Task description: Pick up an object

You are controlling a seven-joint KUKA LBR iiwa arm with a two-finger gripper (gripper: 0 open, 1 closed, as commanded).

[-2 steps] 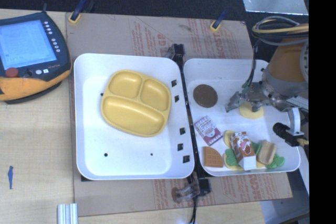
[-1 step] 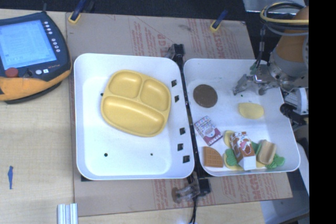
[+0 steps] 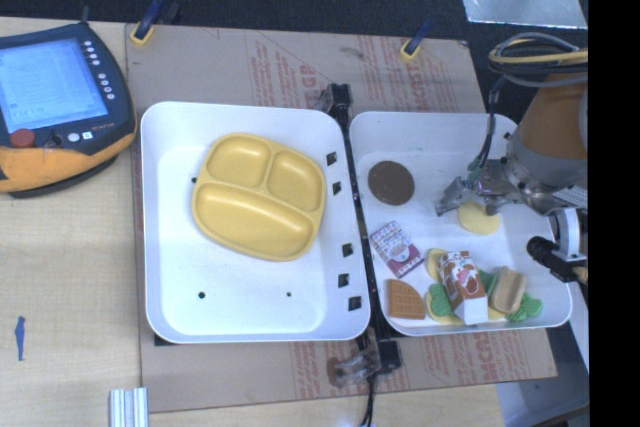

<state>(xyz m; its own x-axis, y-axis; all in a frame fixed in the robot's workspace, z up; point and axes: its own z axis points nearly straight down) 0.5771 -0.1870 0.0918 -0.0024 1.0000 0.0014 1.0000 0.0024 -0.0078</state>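
Observation:
My gripper (image 3: 470, 203) hangs low in the right bin (image 3: 430, 130), near its right side. Its jaws are open, one dark finger (image 3: 447, 199) reaching left. A pale yellow round piece (image 3: 480, 219) lies on the bin floor just under and in front of the gripper, touching or nearly touching it. Other pickable objects lie in the same bin: a brown round cookie (image 3: 390, 182), a pink and white packet (image 3: 394, 248), a waffle piece (image 3: 405, 299), a small red and white carton (image 3: 462, 283) and a hot dog bun (image 3: 507, 290) on green toy leaves (image 3: 528, 309).
The left bin (image 3: 170, 255) holds a yellow divided plate (image 3: 260, 195). A black clip-studded divider (image 3: 347, 215) separates the bins. A teach pendant (image 3: 55, 105) lies on the bench at far left. Cables (image 3: 535, 50) loop above the arm's orange band (image 3: 555, 120).

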